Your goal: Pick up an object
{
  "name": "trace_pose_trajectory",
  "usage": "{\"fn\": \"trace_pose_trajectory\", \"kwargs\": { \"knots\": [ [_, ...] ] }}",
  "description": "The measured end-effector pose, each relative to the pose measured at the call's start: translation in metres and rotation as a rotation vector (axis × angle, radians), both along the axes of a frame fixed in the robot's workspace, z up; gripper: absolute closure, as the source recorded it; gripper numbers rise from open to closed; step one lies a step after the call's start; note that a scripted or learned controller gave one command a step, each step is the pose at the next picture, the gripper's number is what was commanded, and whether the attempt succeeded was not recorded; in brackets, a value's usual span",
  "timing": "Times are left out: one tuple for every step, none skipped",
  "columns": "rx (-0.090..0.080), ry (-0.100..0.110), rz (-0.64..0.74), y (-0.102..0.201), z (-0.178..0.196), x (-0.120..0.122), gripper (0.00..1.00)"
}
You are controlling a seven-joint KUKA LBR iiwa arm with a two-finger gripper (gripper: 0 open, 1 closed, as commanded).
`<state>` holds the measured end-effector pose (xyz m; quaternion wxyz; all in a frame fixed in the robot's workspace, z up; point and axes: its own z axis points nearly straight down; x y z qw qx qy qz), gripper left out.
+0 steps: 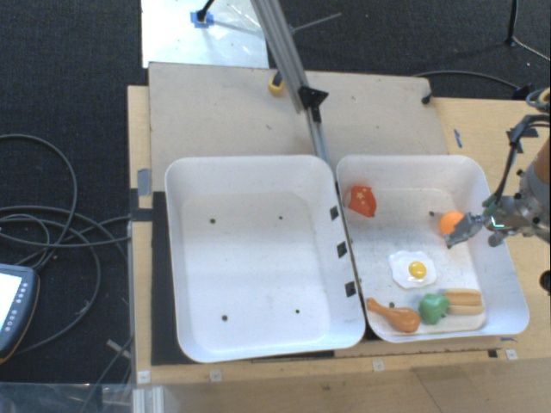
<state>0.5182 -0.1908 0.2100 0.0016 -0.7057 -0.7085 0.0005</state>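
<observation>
The approach step is judged to be in hand: the hand [462, 230] is seen at centre right, just beside an orange ball [450, 223]. Whether it is open cannot be told. A descent centred over the ball is called for next.

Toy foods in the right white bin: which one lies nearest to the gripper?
The small orange ball, right beside the gripper. The red piece, fried egg and the others lie farther away.

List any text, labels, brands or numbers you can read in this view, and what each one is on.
None can be read. The lit screen of the handheld pendant at the left edge is too blurred to make out. The toy food in the right bin and the gripper carry no visible lettering.
</observation>
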Motion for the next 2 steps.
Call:
{"fn": "trace_pose_trajectory", "kwargs": {
  "knots": [
    [-0.001,-0.004,0.0,0.0,0.002,0.001,0.0],
    [0.0,0.001,-0.003,0.0,-0.061,-0.001,0.0]
  ]
}}
